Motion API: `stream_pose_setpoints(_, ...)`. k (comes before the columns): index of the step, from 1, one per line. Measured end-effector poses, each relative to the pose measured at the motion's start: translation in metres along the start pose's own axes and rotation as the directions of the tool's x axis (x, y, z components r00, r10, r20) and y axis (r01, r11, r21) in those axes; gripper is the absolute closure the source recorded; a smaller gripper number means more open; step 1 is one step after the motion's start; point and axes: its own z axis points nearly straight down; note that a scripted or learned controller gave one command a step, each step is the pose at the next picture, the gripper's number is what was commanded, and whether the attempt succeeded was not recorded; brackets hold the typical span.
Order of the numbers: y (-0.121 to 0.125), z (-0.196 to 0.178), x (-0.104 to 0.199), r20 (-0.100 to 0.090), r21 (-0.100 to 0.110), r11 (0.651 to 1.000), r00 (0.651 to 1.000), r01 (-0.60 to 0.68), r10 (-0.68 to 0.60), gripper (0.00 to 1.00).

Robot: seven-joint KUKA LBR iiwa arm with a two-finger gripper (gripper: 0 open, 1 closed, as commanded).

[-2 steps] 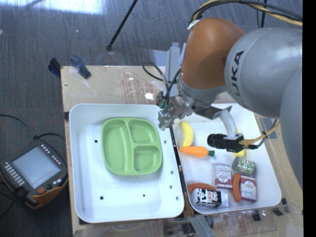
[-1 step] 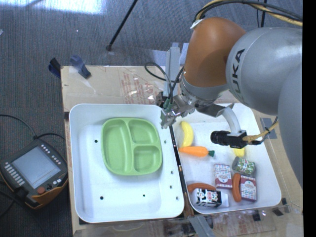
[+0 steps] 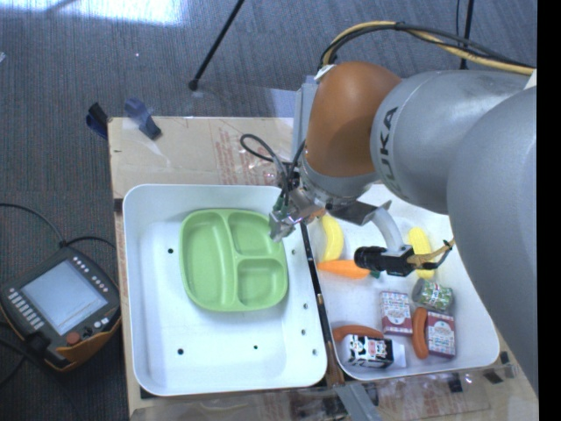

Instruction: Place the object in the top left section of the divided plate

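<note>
The gripper (image 3: 282, 222) hangs low over the left bin (image 3: 219, 349), at the right-hand rim of the green divided plate (image 3: 210, 257), about where the plate's upper right compartment meets the wall between the two bins. I cannot tell whether the gripper is open or closed, nor whether it carries anything; its tip is small and dark against the plate. The plate lies flat just to the left of and below the gripper in the view, with its one large compartment on the side far from the gripper and two smaller ones on the near side; all three look bare. On the gripper's other side, in the right bin (image 3: 368, 296), a banana (image 3: 331, 238) lies closest, just beside it, with a carrot (image 3: 344, 269) right under the banana. Farther off to the lower right are a green packet (image 3: 434, 297), two red cartons (image 3: 395, 312) and a black-and-white carton (image 3: 368, 350). Well apart to the gripper's lower left, off the worktop (image 3: 202, 147), a control pendant (image 3: 61, 310) rests on the floor.
</note>
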Motion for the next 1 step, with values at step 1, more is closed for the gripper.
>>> stream_pose_setpoints(1,0.0393,-0.0525,-0.0049,0.002,-0.002,0.993,0.993,0.116,-0.116,1.00)
